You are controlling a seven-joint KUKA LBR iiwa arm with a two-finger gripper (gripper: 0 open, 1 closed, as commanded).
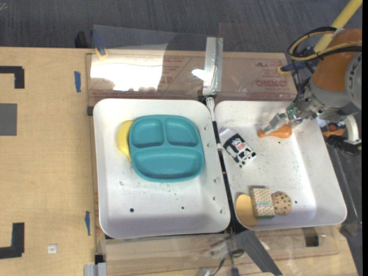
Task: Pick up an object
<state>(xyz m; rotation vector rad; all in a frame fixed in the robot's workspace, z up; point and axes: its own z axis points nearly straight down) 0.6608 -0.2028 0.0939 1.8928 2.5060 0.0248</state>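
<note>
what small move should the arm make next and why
Probably a short straight lift, to test the grasp. The end effector sits low in the right bin near its far edge, right at an orange carrot-like object that pokes out beneath it. Whether the object is actually held is unclear, and a small raise would show it without disturbing the black-and-white card nearby.

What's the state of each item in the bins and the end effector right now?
teal divided plate: upright, flat in the left bin, covering part of a yellow object
orange object: lying in the right bin, at the end effector tip, grasp not confirmable
black-and-white packet: lying flat, tilted, near the divider
patterned block: resting by the near wall, touching a round cookie-like piece
</note>
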